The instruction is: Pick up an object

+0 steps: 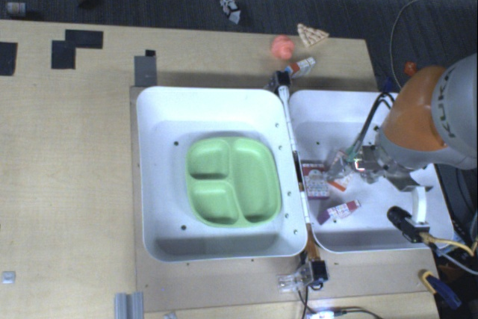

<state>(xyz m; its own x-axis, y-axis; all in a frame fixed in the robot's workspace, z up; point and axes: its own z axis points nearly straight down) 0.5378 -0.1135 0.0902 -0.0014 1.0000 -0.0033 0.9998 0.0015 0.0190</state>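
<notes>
Reaching in from the right, the end effector (345, 169) hangs low over the right bin (328, 110); finger state unclear.

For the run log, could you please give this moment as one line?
grey arm's gripper: low in right white bin | small red-and-white packet: loose | green divided tray: left bin

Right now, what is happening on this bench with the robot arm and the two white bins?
A grey and orange arm reaches from the right into the right bin, where its gripper hangs low over a few small packets. Whether it holds anything cannot be told from this view. The left bin contains a green divided tray, which nothing is touching. A pink ball and some other small items lie on the bench behind the bins.
</notes>
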